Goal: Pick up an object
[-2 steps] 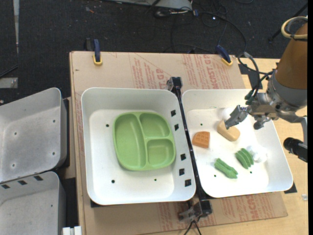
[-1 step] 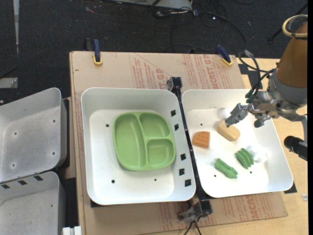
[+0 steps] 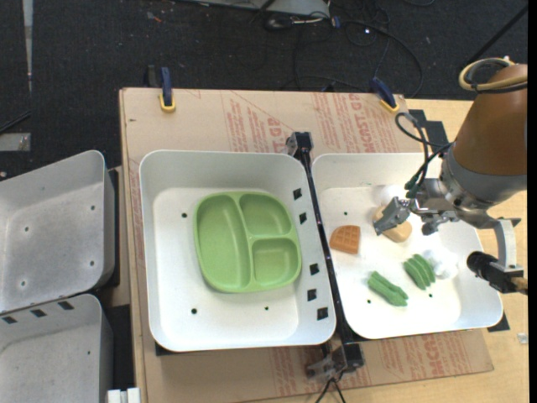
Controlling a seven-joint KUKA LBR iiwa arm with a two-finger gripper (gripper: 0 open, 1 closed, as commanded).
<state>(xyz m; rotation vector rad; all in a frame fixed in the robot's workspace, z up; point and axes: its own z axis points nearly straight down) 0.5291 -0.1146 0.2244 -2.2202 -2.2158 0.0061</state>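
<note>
The arm reached in from the right over the right-hand white bin [image 3: 482, 309], its gripper [image 3: 393, 218] low above the bin floor near the middle. The grey jaws sat right over a small tan, block-like object [image 3: 400, 232], touching or almost touching its upper left side; from this slanted overhead view it could not be told whether they were spread, closed, or already around the piece, since the fingers and the object overlapped.

Several candidates lay in that bin. An orange-brown waffle-like toy [image 3: 345, 239] rested just left of the gripper, apart from it. Two green, pod-shaped toys lay nearer the front: one [image 3: 387, 289] toward the centre, the other [image 3: 419, 271] to its right, beside a small white object [image 3: 443, 265]. The left bin [image 3: 168, 309] carried a green divided tray [image 3: 248, 242] and was well apart from the arm.

The step in hand looked like the final descent or closing on the tan block, not yet a lift. The next move would probably call for the jaws to straddle the block squarely and close before rising, as an off-centre contact on its corner could push it aside.
</note>
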